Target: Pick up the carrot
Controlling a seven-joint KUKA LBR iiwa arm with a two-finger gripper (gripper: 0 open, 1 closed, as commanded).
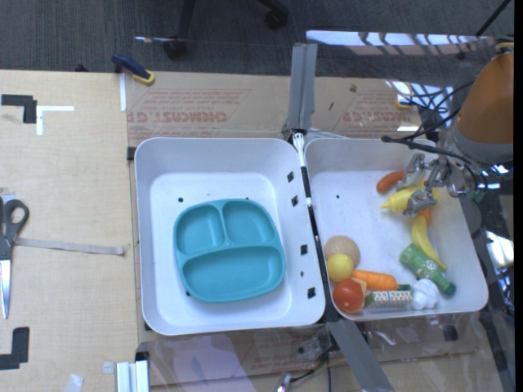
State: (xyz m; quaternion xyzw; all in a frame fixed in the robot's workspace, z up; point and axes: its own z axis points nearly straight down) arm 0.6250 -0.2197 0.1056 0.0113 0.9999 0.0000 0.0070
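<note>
The carrot (375, 280), orange and tapered, lies flat near the front of the right bin (359, 190), between a yellow lemon (340, 266) and a green toy (425, 264). My gripper (426, 188) hangs at the far right of that bin, well behind the carrot. It is right above a yellow toy vegetable (402, 202) and the top end of a banana (424, 240). A smaller orange-red piece (390, 180) lies just left of the gripper.
Crowding the carrot at the bin's front are a red tomato (348, 296), a tan ball (343, 247), a striped bar (389, 299) and a white lump (423, 294). The left bin (155, 219) holds a teal divided plate (230, 250). Scissors (8, 235) lie on the bench.
</note>
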